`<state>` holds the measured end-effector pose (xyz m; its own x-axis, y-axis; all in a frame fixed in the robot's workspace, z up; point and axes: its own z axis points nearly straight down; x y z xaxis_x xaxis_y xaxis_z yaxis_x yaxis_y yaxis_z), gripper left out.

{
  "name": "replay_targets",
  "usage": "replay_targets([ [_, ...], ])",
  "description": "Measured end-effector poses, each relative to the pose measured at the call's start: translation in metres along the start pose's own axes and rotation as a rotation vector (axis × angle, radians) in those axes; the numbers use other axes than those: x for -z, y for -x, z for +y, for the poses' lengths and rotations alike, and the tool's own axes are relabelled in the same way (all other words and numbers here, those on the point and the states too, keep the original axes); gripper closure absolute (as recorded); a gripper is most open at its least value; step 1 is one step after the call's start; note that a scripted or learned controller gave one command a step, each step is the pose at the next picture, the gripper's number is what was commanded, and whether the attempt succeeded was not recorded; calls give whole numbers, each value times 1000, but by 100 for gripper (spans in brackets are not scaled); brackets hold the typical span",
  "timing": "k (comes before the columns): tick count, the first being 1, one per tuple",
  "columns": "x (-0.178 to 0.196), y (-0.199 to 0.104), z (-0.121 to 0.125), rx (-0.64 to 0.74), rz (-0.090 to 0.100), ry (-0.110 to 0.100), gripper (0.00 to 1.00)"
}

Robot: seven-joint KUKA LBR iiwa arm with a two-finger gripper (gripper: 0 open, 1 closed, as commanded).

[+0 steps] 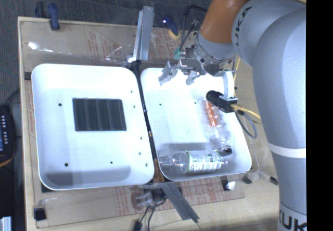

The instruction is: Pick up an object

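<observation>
My gripper hovers open, empty, at right bin's far edge. Nearest bottle lies toward the near-right, long axis running away from me.

Arm: bulky smooth grey casing, orange band above wrist, dark KUKA lettering on the shell. Metal gripper, black cables and a yellow wire alongside.

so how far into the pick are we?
Nothing looks picked yet. The claw hangs open at the far edge of the right bin with nothing between its fingers. The two clear plastic bottles, one along the near wall and one with an orange label, lie in the bin. Descent, grasp and lift remain.
</observation>
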<state>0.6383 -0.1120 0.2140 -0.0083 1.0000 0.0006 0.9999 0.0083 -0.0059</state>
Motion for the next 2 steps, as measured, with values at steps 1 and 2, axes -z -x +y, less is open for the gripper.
replay_targets([
  [1,-124,84,-48,-105,0,0,0],
  [2,-32,94,-53,-121,0,5,0],
])
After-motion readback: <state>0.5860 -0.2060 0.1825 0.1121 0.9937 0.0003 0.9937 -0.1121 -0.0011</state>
